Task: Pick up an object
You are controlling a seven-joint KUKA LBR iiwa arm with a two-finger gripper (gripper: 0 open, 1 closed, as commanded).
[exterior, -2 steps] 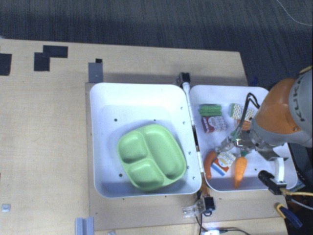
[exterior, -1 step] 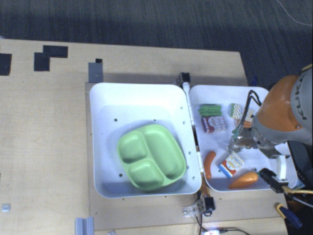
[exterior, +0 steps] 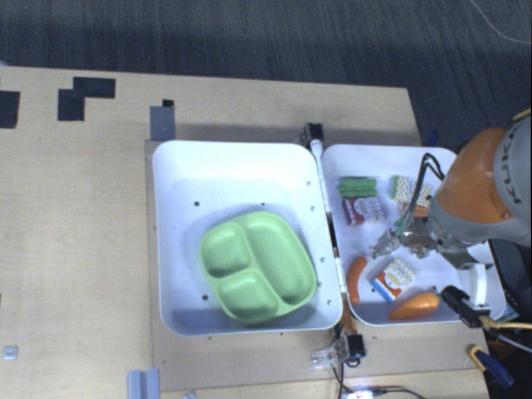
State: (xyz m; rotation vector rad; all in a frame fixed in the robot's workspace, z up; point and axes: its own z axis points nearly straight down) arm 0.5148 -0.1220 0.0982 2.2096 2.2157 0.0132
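Fingers over right bin; green plate in left bin.

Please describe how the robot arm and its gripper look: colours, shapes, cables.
The arm is rounded, with an orange band and a grey section below it. A thin black cable loops beside the orange part. The gripper is a metallic grey assembly, too blurred to show detail.

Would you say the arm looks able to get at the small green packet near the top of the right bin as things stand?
Probably yes. The green packet lies flat and uncovered at the far end of the right bin, with nothing stacked on it. The end effector hangs over the same bin, with open space between it and the packet.
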